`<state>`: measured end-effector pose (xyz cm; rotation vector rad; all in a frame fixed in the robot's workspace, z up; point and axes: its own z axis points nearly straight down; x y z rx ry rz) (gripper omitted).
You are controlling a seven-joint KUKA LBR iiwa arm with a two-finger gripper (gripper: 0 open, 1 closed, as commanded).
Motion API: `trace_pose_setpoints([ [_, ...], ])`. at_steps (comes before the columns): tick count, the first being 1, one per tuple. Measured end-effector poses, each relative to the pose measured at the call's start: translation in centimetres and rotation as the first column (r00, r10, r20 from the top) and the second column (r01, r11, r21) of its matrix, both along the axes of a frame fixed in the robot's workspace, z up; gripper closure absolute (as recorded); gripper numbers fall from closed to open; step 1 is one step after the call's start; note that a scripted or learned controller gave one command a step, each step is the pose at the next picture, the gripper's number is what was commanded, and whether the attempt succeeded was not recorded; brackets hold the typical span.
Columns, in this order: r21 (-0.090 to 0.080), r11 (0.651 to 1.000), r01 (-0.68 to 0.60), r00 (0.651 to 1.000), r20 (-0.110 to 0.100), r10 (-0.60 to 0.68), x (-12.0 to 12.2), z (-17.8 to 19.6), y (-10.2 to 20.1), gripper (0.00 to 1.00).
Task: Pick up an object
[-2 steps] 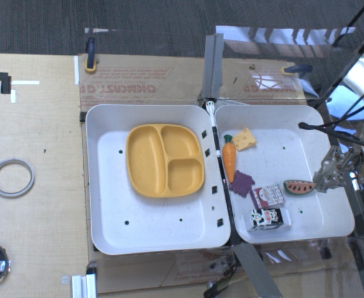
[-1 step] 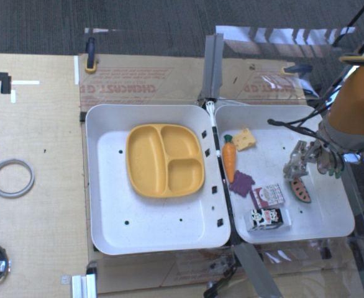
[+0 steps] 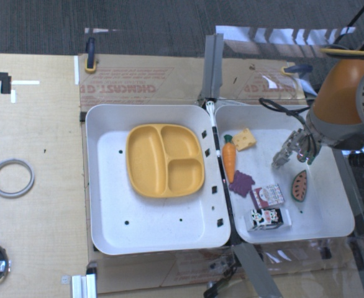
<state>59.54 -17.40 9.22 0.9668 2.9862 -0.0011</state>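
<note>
Above right bin (image 3: pixel 331 225) floor, claw (image 3: pixel 292 152)

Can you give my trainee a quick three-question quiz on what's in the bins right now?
1. True or false: the yellow divided plate lies in the right bin.
2. Which item lies nearest the carrot? A) watermelon slice B) cheese wedge C) roll of tape
3. Fill in: the gripper hangs over the ____ bin.

Key
1. False: it lies in the left bin.
2. B: the cheese wedge sits just beside the carrot's green top.
3. Right: it hangs over bare floor, between the cheese wedge and the watermelon slice.
</note>
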Motion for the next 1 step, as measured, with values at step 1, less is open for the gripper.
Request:
trace_pose_setpoints([
  [1, 0.0, 1.0, 0.0, 1.0, 0.0, 0.0, 0.0, 0.0, 0.0, 0.0],
])
